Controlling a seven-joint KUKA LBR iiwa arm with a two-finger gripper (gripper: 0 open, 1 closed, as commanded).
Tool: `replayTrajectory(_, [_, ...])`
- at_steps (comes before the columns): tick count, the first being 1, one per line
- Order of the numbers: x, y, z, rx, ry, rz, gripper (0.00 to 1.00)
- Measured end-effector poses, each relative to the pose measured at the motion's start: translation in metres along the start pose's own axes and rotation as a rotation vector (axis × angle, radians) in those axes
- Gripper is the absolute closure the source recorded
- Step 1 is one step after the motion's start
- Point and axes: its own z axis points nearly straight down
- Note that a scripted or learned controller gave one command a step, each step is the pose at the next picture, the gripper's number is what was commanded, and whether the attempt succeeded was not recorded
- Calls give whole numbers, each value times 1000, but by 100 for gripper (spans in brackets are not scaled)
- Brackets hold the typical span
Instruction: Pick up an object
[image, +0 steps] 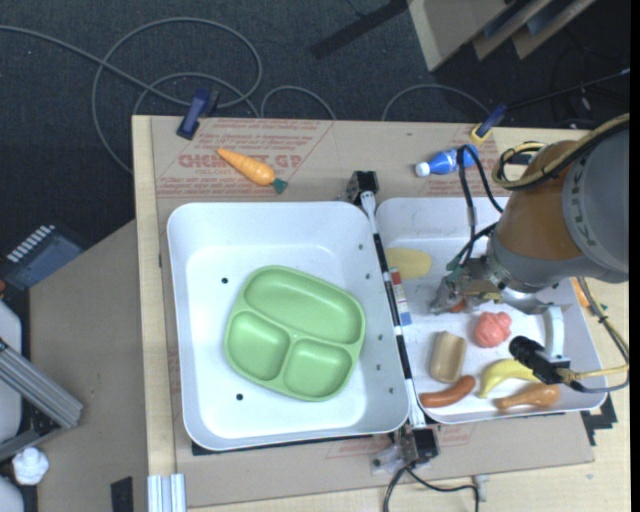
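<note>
Hovering jaws (452, 298), state unclear | sausage (447, 392) beneath, lying left-right, right end tilted up | right bin (420, 215)

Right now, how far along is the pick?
Done: the gripper is down inside the right bin, near the pink toy and bread roll. In hand: nothing visibly held. Left: grasp and lift; banana and sausage lie untouched.

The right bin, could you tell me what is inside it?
In the right bin lie a sausage, bread roll, pink toy, banana and yellow piece. The arm covers its far right part.
</note>
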Motion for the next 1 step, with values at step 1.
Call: replayTrajectory(1, [43, -29, -119, -3, -1, -3, 100])
